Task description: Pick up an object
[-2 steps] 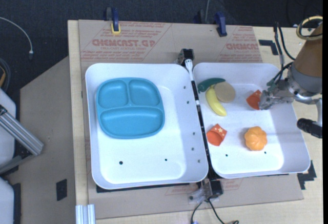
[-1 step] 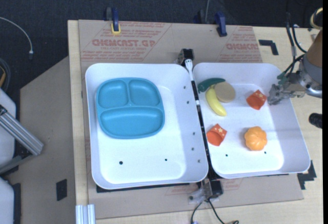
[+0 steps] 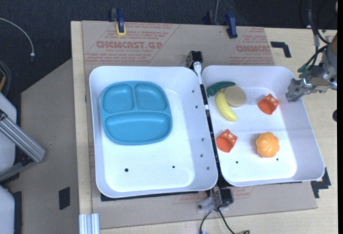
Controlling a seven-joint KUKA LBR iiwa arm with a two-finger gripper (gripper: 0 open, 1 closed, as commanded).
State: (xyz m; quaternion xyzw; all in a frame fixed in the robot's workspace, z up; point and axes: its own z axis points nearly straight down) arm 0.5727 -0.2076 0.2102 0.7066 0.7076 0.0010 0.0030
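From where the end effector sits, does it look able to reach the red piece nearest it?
Probably yes: the end effector hangs at the right bin's edge, with bare floor between it and the red piece.

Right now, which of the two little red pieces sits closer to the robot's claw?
The red piece at the bin's right, just left of the gripper; the other red piece lies near the divider.

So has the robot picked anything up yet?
Not yet. The gripper sits at the right bin's far right rim, with nothing seen in it. The banana, orange and two red pieces lie in the bin, so picking is left.
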